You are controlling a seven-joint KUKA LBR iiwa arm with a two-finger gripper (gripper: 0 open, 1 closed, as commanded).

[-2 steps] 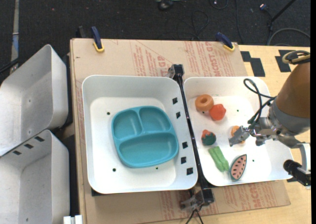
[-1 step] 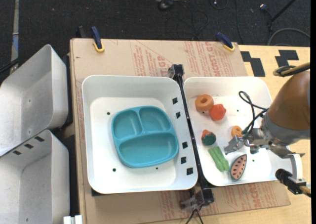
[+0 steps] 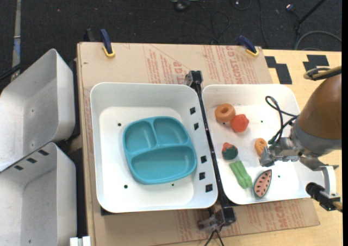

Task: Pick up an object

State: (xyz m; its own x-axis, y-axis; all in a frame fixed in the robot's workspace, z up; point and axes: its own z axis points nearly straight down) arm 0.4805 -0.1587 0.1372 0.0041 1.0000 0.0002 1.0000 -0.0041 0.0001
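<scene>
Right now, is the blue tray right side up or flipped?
Right side up. The blue tray lies flat in the left bin with its three compartments facing up, their dividers visible.

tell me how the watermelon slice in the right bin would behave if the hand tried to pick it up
The watermelon slice looks like a thin toy lying flat on the bin floor, so fingers would probably struggle to get under it. It looks light and rigid, likely to slide rather than roll. The green pod close beside it may get nudged.

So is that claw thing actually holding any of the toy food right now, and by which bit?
Nothing is visibly held. The gripper hovers over the right bin, between the small orange piece and the watermelon slice.
</scene>
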